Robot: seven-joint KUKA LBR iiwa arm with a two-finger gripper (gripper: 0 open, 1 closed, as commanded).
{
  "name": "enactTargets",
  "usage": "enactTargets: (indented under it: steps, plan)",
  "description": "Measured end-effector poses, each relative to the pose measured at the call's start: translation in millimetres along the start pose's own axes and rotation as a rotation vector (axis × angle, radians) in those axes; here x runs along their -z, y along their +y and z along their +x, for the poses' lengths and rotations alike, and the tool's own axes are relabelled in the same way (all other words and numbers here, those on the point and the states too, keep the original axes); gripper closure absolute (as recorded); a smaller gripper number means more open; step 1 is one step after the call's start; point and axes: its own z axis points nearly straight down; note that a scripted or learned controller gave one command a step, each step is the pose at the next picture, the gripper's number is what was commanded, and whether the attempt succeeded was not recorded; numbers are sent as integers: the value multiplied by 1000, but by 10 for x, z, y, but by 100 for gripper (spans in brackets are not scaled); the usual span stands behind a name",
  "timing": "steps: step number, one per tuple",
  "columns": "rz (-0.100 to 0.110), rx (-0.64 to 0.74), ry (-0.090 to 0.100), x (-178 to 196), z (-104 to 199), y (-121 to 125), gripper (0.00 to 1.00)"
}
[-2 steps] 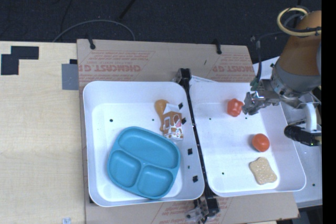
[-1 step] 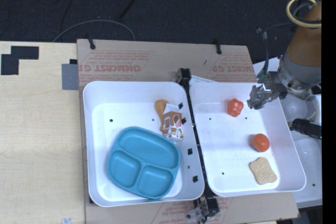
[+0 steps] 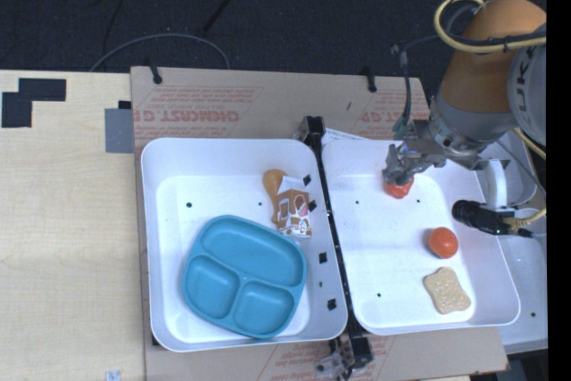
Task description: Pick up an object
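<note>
The grey arm with its orange band reaches in from the upper right of the frame, and its hand [image 3: 400,172] sits low over the upper left part of the right-hand white bin [image 3: 500,317]. A small red rounded object [image 3: 398,187] shows directly beneath the fingertips, touching or nearly touching them. Whether the fingers are spread or pressed onto it cannot be told from this angle.

This looks like the grasp step itself: the hand is down at the object, not yet lifted. The next move calls for a firm closure on that small red piece, then a straight rise.

Lower right in the same bin lie a round orange-red ball [image 3: 442,242] and a tan bread-shaped slice [image 3: 447,290], well apart from the hand.

The left-hand white bin [image 3: 165,192] holds a blue divided plastic plate [image 3: 243,276].
</note>
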Motion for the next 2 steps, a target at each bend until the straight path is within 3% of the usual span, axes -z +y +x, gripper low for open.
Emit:
enactTargets:
  steps: [2]
  plan:
    - [-1, 0, -1, -231, 987, 238, 100]
